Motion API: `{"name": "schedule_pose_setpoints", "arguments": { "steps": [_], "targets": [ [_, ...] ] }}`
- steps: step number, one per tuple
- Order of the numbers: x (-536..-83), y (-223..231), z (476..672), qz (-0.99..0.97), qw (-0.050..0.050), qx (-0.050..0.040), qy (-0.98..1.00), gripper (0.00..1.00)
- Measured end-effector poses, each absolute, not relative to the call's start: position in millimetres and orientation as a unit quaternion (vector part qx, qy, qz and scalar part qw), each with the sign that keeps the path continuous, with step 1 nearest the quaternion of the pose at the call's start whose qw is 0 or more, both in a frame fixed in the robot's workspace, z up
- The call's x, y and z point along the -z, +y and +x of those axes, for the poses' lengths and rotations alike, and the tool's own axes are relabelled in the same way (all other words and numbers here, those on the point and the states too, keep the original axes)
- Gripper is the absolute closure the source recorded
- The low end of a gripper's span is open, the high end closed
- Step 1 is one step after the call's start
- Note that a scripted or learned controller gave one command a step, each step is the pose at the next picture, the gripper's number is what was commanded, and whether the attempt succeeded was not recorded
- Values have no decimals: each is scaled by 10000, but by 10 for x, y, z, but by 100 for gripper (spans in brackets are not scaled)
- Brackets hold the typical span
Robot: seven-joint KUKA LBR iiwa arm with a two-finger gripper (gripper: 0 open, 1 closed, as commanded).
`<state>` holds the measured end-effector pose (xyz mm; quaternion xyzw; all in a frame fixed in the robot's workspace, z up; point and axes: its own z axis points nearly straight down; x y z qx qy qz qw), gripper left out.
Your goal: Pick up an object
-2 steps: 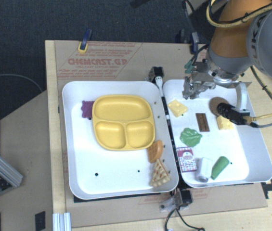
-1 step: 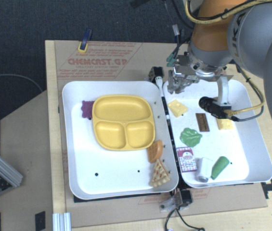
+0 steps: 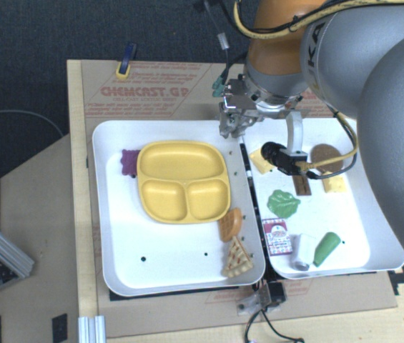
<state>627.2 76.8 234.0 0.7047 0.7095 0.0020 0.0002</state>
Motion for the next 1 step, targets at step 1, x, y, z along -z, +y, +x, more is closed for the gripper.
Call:
{"name": "schedule_pose_setpoints", "arguments": {
  "steps": [1],
  "targets": [
    [-2287,758,6274,7069,-4,6,7074,100]
  ]
}}
